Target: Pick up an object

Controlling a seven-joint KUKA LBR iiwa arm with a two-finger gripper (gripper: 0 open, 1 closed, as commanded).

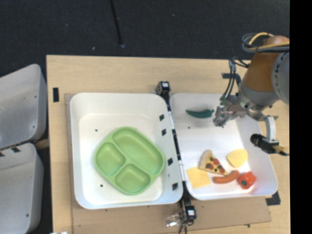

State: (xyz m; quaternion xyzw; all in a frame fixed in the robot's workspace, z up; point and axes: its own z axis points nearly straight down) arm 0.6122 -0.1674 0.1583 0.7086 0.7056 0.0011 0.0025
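Note:
The right bin (253, 130) holds several toy foods. A dark green pepper (200, 113) lies at its far side. Toward the near side are a pizza slice (212, 163), a yellow cheese square (198, 178), a pale yellow rounded piece (237, 157), a red sausage (225, 178) and a small red pepper (247, 180). My gripper (221, 117) hangs low over the far part of the right bin, just right of the green pepper and apart from the other foods. I see nothing held in it.
The left bin (83, 111) bears a green three-part plate (129, 160). A black divider with clips (171, 130) runs between the bins. The arm with its orange band (263, 72) and cables fills the far right. Bare bin floor lies between gripper and pizza slice.

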